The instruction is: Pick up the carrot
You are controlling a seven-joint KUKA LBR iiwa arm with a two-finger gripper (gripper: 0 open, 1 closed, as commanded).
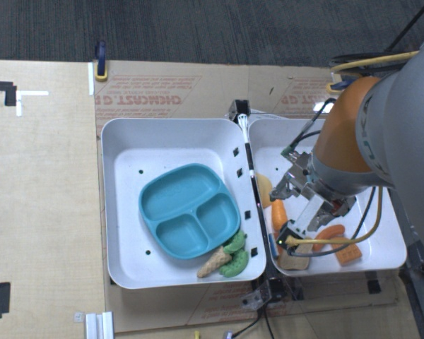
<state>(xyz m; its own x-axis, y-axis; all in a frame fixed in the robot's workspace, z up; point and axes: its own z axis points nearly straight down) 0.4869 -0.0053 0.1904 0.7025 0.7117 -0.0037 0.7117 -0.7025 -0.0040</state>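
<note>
The carrot point(278, 217), a short orange piece, lies upright along the left wall of the right bin point(381, 256). My gripper point(295, 198) hangs low over that bin, just right of the carrot and partly over it. The wrist and its fittings hide the tips, so I cannot tell whether anything is between them.
Around the gripper lie a second orange-red piece point(332, 233), an orange block point(348, 254), a tan piece point(294, 261) and a pale yellow item point(265, 188). The left bin point(120, 189) holds a blue divided plate point(189, 210), a green item point(234, 256) and a beige item point(213, 263).
</note>
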